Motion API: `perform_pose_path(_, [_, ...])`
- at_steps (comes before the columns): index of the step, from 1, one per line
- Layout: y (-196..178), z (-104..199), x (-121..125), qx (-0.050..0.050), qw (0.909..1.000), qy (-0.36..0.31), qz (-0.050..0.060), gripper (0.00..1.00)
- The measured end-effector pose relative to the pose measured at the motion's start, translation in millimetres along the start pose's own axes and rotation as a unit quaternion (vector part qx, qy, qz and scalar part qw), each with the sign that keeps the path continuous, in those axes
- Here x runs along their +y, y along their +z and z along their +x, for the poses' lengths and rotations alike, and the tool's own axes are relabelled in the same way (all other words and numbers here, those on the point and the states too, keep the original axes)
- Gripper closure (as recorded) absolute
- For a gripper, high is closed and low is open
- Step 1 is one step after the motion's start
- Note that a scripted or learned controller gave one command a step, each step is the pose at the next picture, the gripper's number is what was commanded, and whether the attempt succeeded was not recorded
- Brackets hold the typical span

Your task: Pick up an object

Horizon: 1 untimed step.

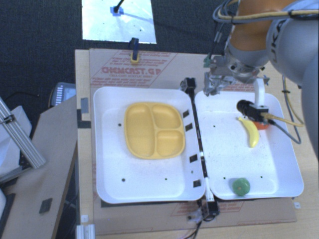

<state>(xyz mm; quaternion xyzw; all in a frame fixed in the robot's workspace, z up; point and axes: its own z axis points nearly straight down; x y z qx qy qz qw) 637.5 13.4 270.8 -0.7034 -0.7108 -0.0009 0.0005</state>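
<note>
So the pincer (213, 87) is hanging up and to the left of the banana (250, 132), over the far corner of the right bin (295, 179) next to the divider. Honestly can't tell how far open it's sitting or whether it's gripping anything. The banana is lying flat on the bin floor, well apart from the pincer. A green ball (241, 186) is sitting below the banana near the front rim. Way left of the banana, a yellow divided plate (153, 130) is resting in the left bin (107, 151).
</note>
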Motion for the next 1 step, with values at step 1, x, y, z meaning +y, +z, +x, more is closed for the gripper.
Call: perform_pose_path(1, [2.6,53.1,0.9,0.0,1.0,0.0,-0.001,1.0])
